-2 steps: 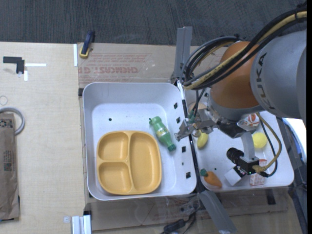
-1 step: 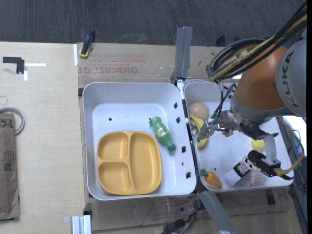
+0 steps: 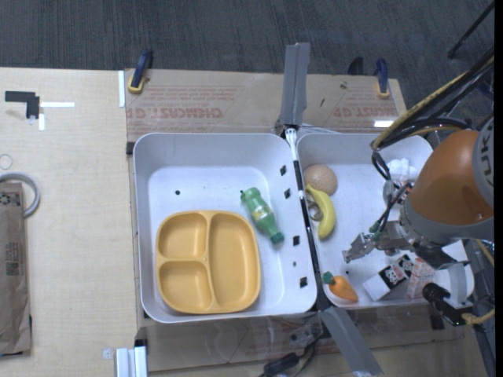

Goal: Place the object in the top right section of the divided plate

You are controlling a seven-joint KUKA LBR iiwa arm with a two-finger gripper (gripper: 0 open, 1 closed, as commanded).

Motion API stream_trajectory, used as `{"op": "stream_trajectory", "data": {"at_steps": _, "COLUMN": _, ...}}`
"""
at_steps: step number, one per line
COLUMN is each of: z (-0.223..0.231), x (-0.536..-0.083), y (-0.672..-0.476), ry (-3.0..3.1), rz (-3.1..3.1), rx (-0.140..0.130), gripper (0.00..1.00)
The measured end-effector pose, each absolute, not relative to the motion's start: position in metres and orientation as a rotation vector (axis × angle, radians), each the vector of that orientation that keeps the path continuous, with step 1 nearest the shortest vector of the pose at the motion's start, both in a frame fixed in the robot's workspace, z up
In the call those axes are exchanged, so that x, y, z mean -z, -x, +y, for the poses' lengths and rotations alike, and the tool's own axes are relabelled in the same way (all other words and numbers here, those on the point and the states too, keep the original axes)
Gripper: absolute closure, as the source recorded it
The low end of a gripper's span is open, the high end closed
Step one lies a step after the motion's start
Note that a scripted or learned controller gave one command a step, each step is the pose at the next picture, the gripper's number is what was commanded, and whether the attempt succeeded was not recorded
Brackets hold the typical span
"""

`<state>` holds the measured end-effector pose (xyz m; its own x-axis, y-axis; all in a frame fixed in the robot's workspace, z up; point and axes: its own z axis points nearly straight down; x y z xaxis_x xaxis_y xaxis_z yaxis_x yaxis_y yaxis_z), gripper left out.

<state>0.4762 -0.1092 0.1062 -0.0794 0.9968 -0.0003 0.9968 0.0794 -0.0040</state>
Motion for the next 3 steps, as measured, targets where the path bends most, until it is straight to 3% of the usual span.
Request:
{"op": "stream_trajectory", "data": {"at_steps": 1, "z": -0.17, "x": -0.094, "y": -0.476, "ry": 2.526, "rz": -1.867, "rx": -0.004, "gripper": 0.0}}
{"op": "stream_trajectory", "data": {"at_steps": 2, "z": -0.188, "x": -0.092, "y": -0.477, "ry": 2.335, "rz": -2.102, "rx": -0.002, "gripper": 0.0}}
{"op": "stream_trajectory", "data": {"at_steps": 3, "z": -0.207, "x": -0.091, "y": -0.491, "ry": 2.229, "rz": -2.208, "rx": 0.001, "gripper": 0.0}}
